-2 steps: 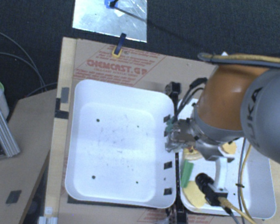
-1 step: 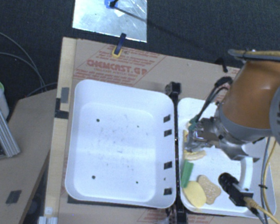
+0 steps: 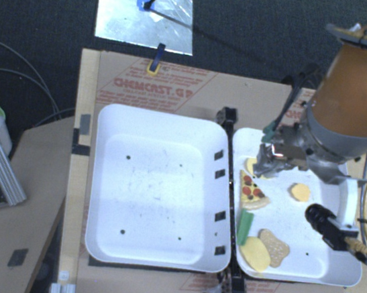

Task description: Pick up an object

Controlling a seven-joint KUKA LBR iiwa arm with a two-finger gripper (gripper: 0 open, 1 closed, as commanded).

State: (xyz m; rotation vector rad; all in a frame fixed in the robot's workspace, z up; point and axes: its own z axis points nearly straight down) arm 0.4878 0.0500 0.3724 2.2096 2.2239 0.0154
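A: What lies at the near edge of the right bin (image 3: 346,268)?

B: A yellow oval piece (image 3: 256,255) by the near left corner, touching a tan biscuit-shaped piece (image 3: 276,247). Just beyond them a green stick (image 3: 245,227) lies along the left wall.

A: And further in?

B: A toy pizza slice (image 3: 254,191) sits against that same wall. A small yellow lump (image 3: 300,192) lies apart from it, towards the middle.

A: Where is the gripper?

B: The gripper (image 3: 267,162) is low over the far left part of that bin, just past the pizza slice. A pale yellow piece (image 3: 250,165) shows at its side. I cannot tell whether it is open or closed, because the arm (image 3: 361,86) hangs over it.

A: Any writing?

B: Yes. The cardboard (image 3: 179,81) under both bins carries red print reading "CHEMCAST GP", beyond the left bin (image 3: 163,123). The smaller lines are too small to read. A yellow and blue clamp (image 3: 155,61) sits at its far edge, and a shiny metal sheet (image 3: 146,19) lies beyond.
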